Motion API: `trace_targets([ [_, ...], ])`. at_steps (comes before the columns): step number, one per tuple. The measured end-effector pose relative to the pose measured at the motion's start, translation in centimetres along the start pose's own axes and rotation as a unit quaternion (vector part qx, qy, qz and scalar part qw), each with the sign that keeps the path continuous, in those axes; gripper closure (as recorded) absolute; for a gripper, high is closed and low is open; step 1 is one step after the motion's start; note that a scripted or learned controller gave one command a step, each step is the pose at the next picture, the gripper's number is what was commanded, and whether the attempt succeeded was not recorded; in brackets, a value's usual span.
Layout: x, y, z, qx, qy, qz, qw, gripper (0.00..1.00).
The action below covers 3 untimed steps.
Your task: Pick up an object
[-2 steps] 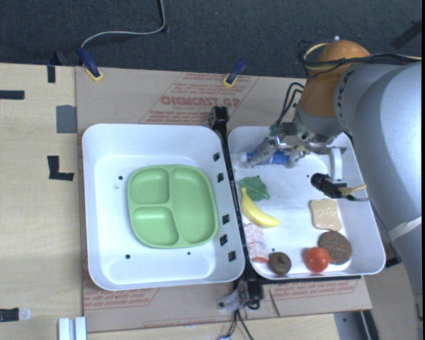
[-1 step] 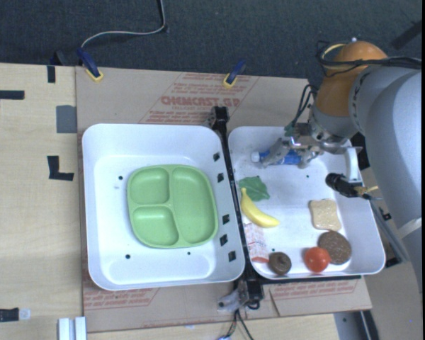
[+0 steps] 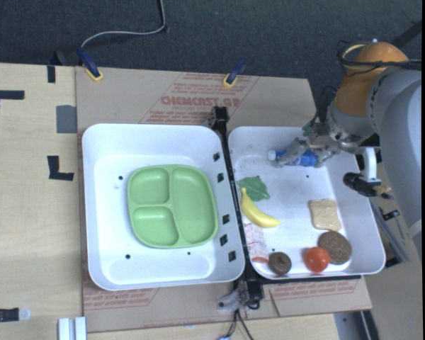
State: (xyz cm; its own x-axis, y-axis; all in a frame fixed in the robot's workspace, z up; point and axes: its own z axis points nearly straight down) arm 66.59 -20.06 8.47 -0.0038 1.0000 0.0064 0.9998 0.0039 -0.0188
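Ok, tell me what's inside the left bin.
The left bin holds one green divided plate, lying flat with three bare compartments. Whatever bin floor lies under the plate is covered.

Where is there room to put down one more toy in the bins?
Left bin: bare strips all around the green plate, widest along the near wall. Right bin: a bare patch in the middle, between banana and bread. Crowded spots: the near edge by the tomato, and the far end under the gripper.

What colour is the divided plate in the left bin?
Light green: the divided plate shows clearly in the camera view, lying flat in the left bin.
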Motion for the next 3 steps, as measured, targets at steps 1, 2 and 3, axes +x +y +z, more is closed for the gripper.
trace_targets([
  [1, 5.8, 0.2, -2.6, -0.009, -0.003, 0.001, 1.0, 0.0],
  [2, 6.0, 0.3, -0.6, -0.005, -0.004, 0.0, 1.0, 0.0],
  [3, 5.9, 0.1, -1.5, -0.002, -0.004, 0.0, 1.0, 1.0],
])
